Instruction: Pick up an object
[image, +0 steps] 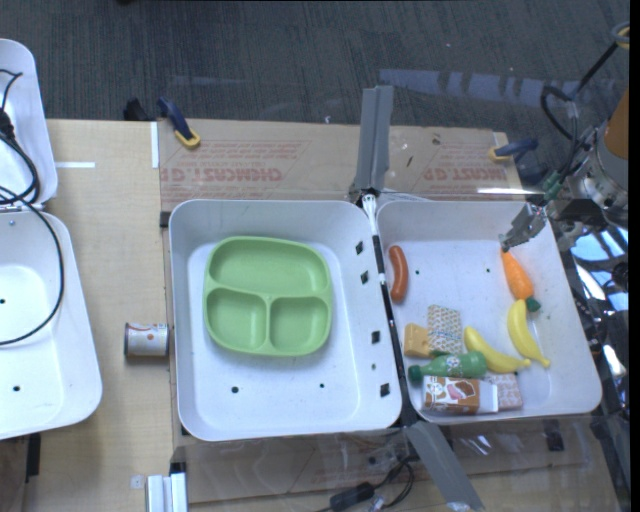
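The right bin (450, 240) holds several toy foods: a red-orange sausage (398, 273), an orange carrot (517, 277), two yellow bananas (525, 333) (490, 350), a tan cracker (445, 322), an orange cheese wedge (417, 342), a green bottle (448, 366) and a small carton (470, 395). My gripper (540, 235) hangs over the bin's far right corner, just above and behind the carrot. Its fingers stand open with nothing between them. One dark finger (520, 228) points down-left toward the bin floor.
A green divided plate (268, 296) lies in the left bin (190, 330). A small can (147, 340) lies on the bench left of the bins. Cables and a blue clamp (512, 150) sit near the arm at the right.
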